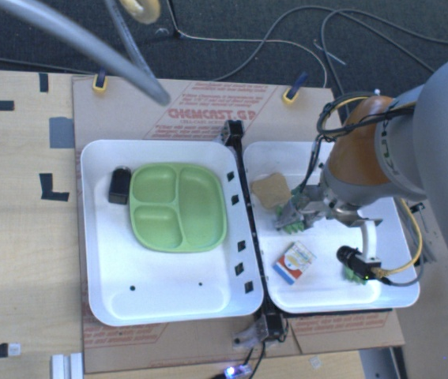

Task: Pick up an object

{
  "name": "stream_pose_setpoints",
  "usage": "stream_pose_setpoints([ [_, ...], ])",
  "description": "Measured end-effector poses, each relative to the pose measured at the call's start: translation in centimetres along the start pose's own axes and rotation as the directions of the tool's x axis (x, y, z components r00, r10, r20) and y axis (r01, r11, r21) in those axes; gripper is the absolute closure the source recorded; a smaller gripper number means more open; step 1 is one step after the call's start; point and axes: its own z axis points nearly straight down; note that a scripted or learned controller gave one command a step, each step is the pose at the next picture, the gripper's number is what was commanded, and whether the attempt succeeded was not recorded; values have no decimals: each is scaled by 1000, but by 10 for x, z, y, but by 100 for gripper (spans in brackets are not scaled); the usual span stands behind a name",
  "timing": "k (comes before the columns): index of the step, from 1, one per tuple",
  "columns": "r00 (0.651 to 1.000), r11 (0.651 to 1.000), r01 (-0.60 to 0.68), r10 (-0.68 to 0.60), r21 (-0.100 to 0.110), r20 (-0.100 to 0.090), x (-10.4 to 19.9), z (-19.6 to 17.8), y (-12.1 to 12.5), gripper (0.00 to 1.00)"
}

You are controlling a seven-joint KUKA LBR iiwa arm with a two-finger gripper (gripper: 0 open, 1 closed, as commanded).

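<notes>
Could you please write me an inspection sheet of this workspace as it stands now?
Surface: two shallow white bins side by side, left bin and right bin, on a cardboard sheet over a wooden bench.
Job's things: right bin holds a brown cardboard piece and a small red, white and blue packet.
Clutter: left bin holds a green divided plate with a small black object at its left edge.
Hand: the hand is low in the right bin, beside the cardboard piece; fingers unclear.
Cables: black cables loop across the dark floor behind; a yellow cable runs along the arm.
Surroundings: black tape marks on the bench.
</notes>
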Motion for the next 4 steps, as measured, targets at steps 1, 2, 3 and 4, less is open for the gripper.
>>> stream_pose_setpoints([
  [1, 1000, 1000, -1, 1, -4, -1, -3, -63, 4, 100],
  [2, 1000, 1000, 0, 0, -3, -2, 4, -110, 11, 100],
  [3, 1000, 1000, -1, 1, 0, -2, 4, -127, 12, 100],
  [4, 1000, 1000, 4, -4, 3, -3, 58, -117, 24, 100],
])
